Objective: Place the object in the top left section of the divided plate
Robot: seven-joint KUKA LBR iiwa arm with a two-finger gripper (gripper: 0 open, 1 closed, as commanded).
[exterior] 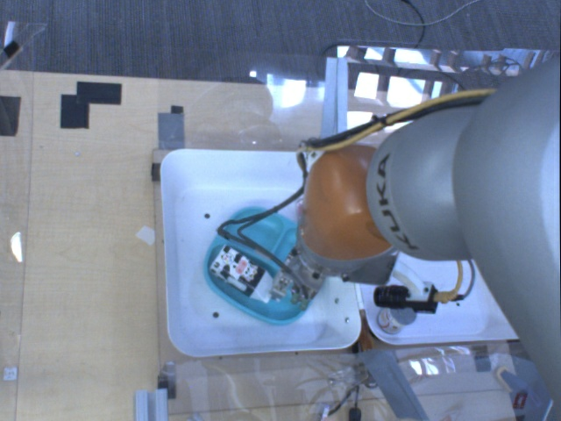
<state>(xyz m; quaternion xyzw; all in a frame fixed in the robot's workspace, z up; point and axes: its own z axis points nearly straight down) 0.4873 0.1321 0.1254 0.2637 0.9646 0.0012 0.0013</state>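
Observation:
A light blue divided plate (230, 281) lies tilted in the left white bin (188, 200). On its left part rests a small white object with black, red and green marks (237, 267). My gripper (287, 289) hangs low over the plate's right side, just right of that object; the orange wrist band and grey arm cover much of the plate's right half.
The big grey arm (473, 165) reaches in from the right and hides most of the right bin (456, 327). A black cable (254, 222) loops from the wrist over the plate. Wooden bench top (79, 235) lies to the left of the bins.

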